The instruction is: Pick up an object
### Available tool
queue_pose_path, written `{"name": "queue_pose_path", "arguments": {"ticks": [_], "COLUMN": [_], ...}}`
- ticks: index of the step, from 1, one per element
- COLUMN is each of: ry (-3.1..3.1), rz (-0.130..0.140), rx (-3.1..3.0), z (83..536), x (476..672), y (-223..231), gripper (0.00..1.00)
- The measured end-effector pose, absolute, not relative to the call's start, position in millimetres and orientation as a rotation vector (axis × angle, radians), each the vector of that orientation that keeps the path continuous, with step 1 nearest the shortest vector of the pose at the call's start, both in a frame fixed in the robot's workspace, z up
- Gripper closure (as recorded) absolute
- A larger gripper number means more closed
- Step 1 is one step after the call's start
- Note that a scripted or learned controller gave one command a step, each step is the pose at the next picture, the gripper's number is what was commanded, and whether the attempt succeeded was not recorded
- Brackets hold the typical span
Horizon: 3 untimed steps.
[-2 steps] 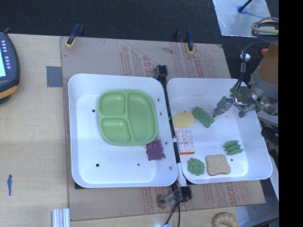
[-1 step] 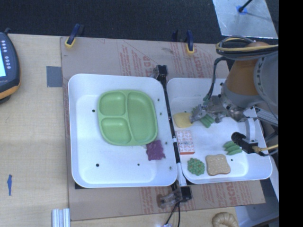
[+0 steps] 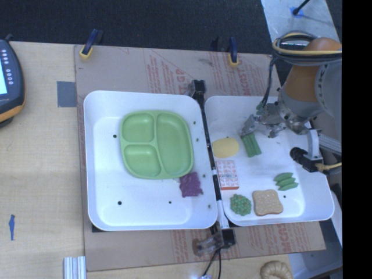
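Observation:
My gripper (image 3: pixel 261 131) hangs low over the back of the right bin (image 3: pixel 317 213), open, with nothing between its fingers. A green stick (image 3: pixel 251 145) lies just in front of its left fingertip, touching or nearly so. Also in this bin are a yellow oval piece (image 3: pixel 225 147), a red and white packet (image 3: pixel 227 175), a broccoli floret (image 3: pixel 240 204), a slice of toast (image 3: pixel 267 202) and green pea pods (image 3: pixel 285 181). The left bin (image 3: pixel 96 161) holds a green divided plate (image 3: pixel 157 144) and a purple clump (image 3: pixel 190 185).
A black cable connector (image 3: pixel 303 157) sticks out of the arm over the right bin's right side. Clamps (image 3: pixel 232 50) hold the cardboard base at the back. A handheld controller (image 3: pixel 9 80) lies at the far left of the bench.

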<state>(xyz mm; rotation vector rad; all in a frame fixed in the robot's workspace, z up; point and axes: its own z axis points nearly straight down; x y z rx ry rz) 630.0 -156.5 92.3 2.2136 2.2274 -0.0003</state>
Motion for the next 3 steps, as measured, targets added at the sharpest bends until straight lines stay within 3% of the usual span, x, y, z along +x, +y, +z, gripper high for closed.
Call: {"name": "queue_pose_path", "arguments": {"ticks": [1,2,3], "ry": [2.228,2.229,2.238], "rz": [-0.008,-0.007,0.011], "rx": [2.221,2.218,2.203], "z": [91.6,102.6,198.0], "x": [603.7,605.1,596.2], "y": [-139.4,-140.9,-24.7], "gripper": [0.00,1.00,1.00]}}
